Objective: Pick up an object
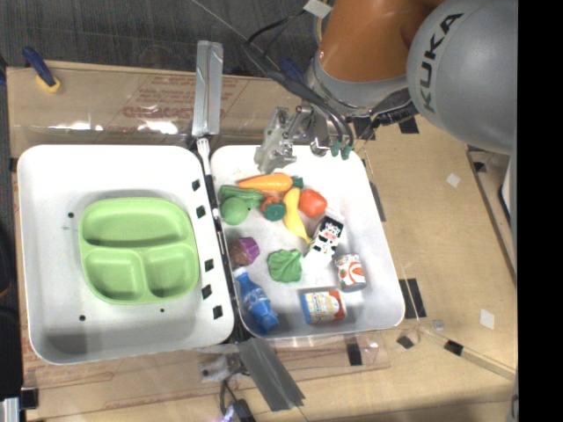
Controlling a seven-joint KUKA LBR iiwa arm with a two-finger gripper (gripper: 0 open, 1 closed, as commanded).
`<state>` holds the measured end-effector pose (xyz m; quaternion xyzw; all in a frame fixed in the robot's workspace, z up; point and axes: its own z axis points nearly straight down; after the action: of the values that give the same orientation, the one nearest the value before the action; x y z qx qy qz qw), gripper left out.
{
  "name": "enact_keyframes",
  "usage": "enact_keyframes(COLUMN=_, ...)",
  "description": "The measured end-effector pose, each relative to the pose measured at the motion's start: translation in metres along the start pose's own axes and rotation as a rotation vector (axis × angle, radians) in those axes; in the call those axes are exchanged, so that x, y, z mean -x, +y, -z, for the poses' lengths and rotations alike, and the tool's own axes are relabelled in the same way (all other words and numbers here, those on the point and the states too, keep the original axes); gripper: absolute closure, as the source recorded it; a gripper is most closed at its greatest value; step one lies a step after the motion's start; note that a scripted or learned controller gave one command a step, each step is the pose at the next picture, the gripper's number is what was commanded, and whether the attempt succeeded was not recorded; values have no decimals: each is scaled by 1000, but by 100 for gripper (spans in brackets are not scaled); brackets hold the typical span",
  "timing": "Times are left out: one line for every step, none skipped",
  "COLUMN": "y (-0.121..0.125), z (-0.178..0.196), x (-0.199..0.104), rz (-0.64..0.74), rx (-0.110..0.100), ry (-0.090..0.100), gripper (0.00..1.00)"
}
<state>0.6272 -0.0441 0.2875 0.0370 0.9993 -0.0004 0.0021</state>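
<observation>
Orange and probably light, stiff plastic, the toy carrot (266, 182) lay just below your gripper (280, 143), best taken across its thick middle, though I could not tell how far the gripper was open.

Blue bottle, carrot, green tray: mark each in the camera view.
blue bottle (255, 301), camera view, on the middle of its body.
carrot (265, 183), camera view, on the orange root, mid-length.
green tray (138, 249), camera view, on the ridge between its compartments.
</observation>
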Motion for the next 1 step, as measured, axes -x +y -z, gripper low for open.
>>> enact_keyframes(y=52, z=-5, x=2, rz=-41, rx=-1, ry=-1, gripper=100)
